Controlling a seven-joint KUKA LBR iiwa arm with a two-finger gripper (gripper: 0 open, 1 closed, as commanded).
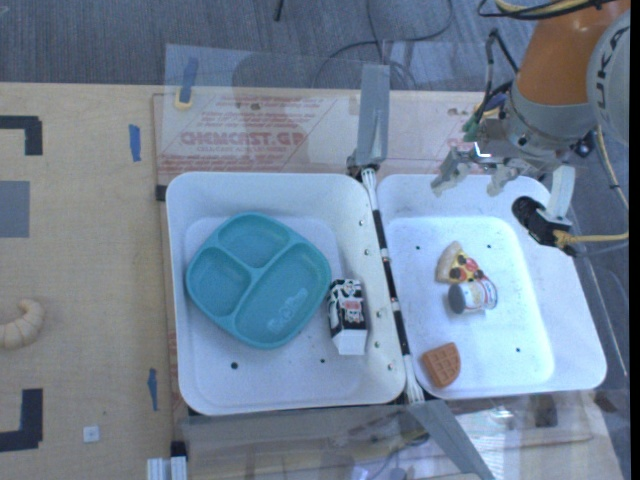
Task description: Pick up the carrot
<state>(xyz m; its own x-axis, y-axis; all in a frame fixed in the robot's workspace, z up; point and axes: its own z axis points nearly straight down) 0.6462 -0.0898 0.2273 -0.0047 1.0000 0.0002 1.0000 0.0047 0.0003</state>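
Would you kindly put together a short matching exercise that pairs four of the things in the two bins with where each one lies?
Things:
1. teal divided plate
2. small milk carton
3. pizza slice
4. waffle piece

Places:
A. right bin, at its near-left corner
B. left bin, covering most of its floor
C. right bin, near the middle, just behind the small can
D. left bin, against its right wall beside the plate

Pairs: 1-B, 2-D, 3-C, 4-A
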